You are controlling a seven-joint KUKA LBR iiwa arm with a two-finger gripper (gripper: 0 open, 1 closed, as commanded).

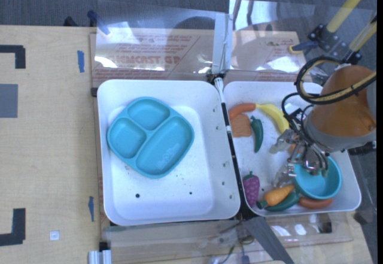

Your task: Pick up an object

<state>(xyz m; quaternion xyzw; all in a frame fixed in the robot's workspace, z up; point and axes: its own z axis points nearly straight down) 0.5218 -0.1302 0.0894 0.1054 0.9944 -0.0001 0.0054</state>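
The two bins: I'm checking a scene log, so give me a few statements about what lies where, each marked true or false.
1. The blue divided plate lies in the left bin. True.
2. The banana lies on the plate. False: it lies in the right bin, near its far side.
3. The blue bowl is in the right bin, near its front right corner. True.
4. The gripper hangs over the left bin. False: it is over the right bin, beside the bowl.
5. The purple grapes lie by the right bin's left wall. True.
6. The green pepper sits inside the bowl. False: it lies on the bin floor, apart from the bowl.
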